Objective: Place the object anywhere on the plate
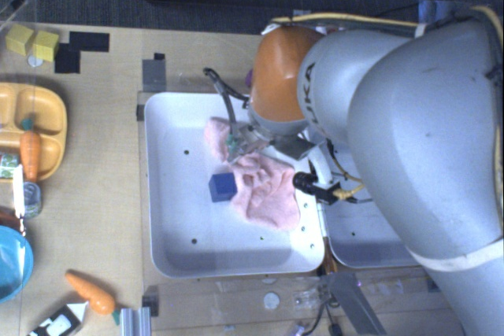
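— Looking down, what's biggest on my screen?

— My grey arm with its orange band [279, 75], covering the right-hand shallow white bin [370, 248] and reaching to the left-hand shallow white bin [169, 193].

— And the gripper?

— The gripper [236, 144] sits at the crumpled pink cloth [264, 185], at about twelve o'clock on it. I cannot tell its finger state.

— The object?

— A small blue cube [223, 186] rests on the bin floor, touching the cloth at its nine o'clock.

— The plate?

— A yellow divided plastic plate [43, 110] lies at nine o'clock, well apart, an orange carrot [30, 155] on it.
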